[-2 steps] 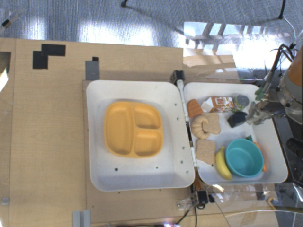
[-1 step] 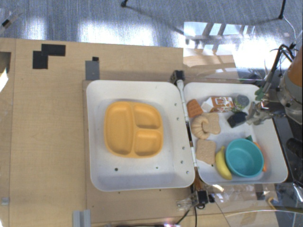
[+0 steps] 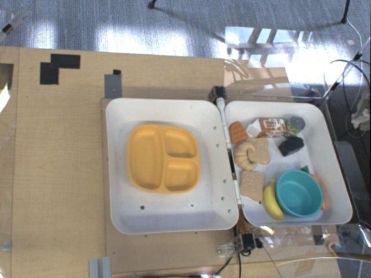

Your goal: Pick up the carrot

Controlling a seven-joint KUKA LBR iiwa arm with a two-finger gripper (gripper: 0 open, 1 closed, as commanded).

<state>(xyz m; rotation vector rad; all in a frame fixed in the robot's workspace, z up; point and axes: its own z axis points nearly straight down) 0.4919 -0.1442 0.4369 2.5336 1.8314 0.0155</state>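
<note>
The carrot lies in the right bin, near its front right corner. It is mostly hidden behind a teal bowl, so just a thin orange strip of it peeks out along the bowl's right side.
A yellow banana hugs the bowl's left side. Bread slices, a ring-shaped pastry, a brown biscuit, a snack packet, a black block and a grey disc crowd the right bin. The left bin holds a yellow divided plate.
</note>
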